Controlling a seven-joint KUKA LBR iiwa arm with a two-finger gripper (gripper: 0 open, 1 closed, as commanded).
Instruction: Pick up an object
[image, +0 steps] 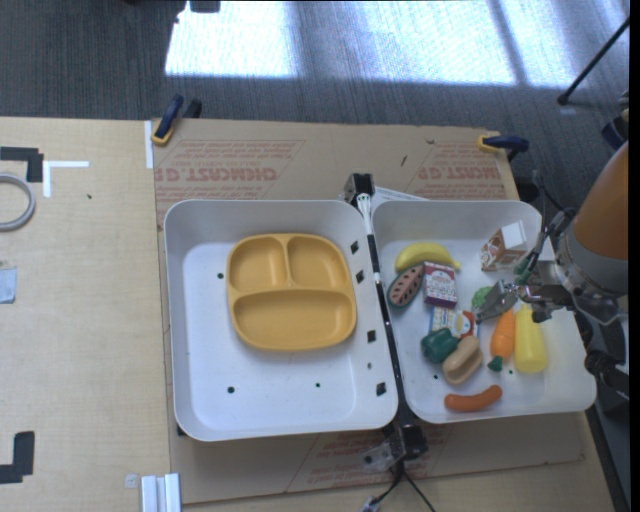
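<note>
— Nearest us, what is lying at the front of the right bin (560, 398)?
— An orange sausage (473, 400) is lying along the front edge, with a hot dog (462, 358) just behind it and a dark green piece (438, 345) touching the bun's left side.

— And the gripper?
— It (503, 298) is hanging low over the middle of that bin, beside a carrot (503, 335) and a yellow pepper (529, 340). Its fingers are looking slightly parted, but I cannot tell whether they are gripping anything; something green (484, 297) is sitting right at the tips.

— What else is sitting there?
— A banana (426, 255) is resting at the back, a brown oval (404, 286) and a purple box (440, 284) just in front of it, and a small carton (503, 246) is standing near the far right corner.

— The left bin (190, 330)?
— It is holding a yellow divided plate (291, 291).
</note>
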